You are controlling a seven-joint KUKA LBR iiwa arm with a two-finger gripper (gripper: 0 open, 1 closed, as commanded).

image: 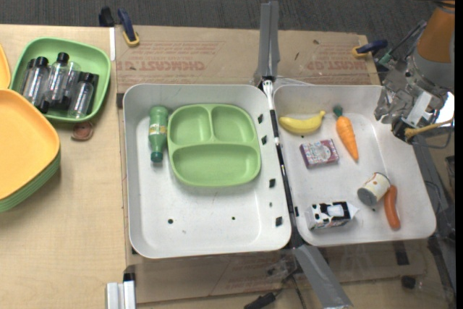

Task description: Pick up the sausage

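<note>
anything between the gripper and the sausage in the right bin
In the camera view, bare white bin floor separates the gripper from the sausage; the small can lies just beside the sausage's upper end.

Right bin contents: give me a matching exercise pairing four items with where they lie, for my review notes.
Items:
1. banana
2. sausage
3. carrot
4. milk carton

Places:
A. near edge of the right bin, towards its left side
B. far left corner, beside the divider
C. near right corner, next to the small white can
D. far side, just right of the banana

Pairs: 1-B, 2-C, 3-D, 4-A
</note>
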